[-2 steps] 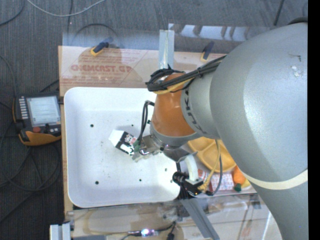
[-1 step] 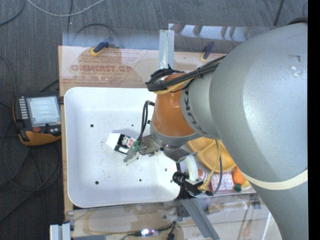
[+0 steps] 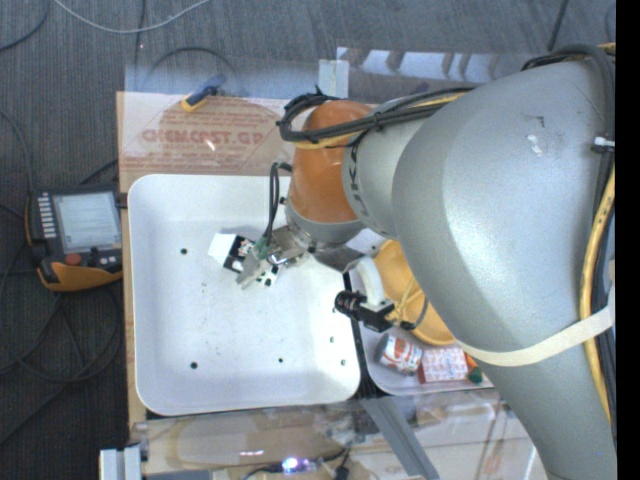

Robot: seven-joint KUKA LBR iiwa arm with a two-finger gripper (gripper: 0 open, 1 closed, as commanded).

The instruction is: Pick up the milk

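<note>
A small white milk carton (image 3: pixel 224 247) with dark markings lies in the left bin (image 3: pixel 180 348), in its upper middle part. My gripper (image 3: pixel 258 266) hangs low over the same bin, right against the carton's right side. From this angle I cannot make out whether the carton sits inside the gripper or just beside it. The grey arm with its orange band (image 3: pixel 325 168) comes in from the right and hides most of the right bin.
In the visible part of the right bin (image 3: pixel 372 376) lie a yellow object (image 3: pixel 405 293), a red-and-white can (image 3: pixel 400 353) and a red-and-white packet (image 3: pixel 442 366). A handheld controller (image 3: pixel 75 238) rests on the floor to the left. A cardboard sheet (image 3: pixel 200 143) lies behind the left bin.
</note>
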